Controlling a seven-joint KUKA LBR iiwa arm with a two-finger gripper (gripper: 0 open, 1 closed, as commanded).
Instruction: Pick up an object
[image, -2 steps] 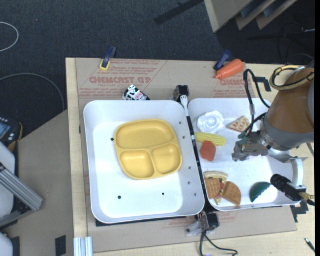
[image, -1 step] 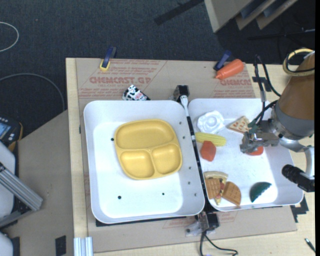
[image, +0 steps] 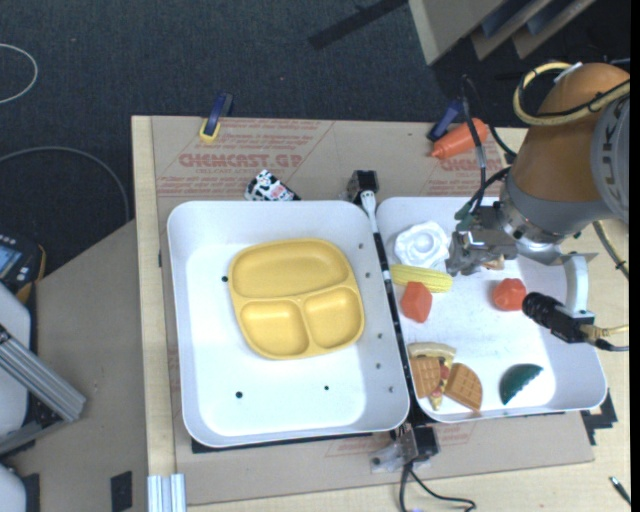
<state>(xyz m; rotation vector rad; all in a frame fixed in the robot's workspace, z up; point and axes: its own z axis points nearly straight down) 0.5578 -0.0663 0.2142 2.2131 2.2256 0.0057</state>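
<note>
- Camera view, nearest edge: the right bin (image: 590, 385) holds a waffle (image: 464, 386), a pizza slice (image: 430, 366) and a dark green piece (image: 520, 379), spread apart, so each can probably be grasped singly.
- Mid bin: a red block (image: 416, 301), a red ball (image: 508, 294) and a corn cob (image: 420, 278) lie close under the gripper (image: 472, 255).
- Whether the gripper is spread or pressed together cannot be told; nothing visible is pinched.
- The left bin (image: 195, 330) carries a yellow divided plate (image: 296, 296).

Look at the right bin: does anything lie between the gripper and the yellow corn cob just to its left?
Nothing visible does. The gripper hangs over the right bin, and the yellow corn cob lies close beside it with bare bin floor between. The white object sits behind the cob and the red piece in front, both off that line.
</note>
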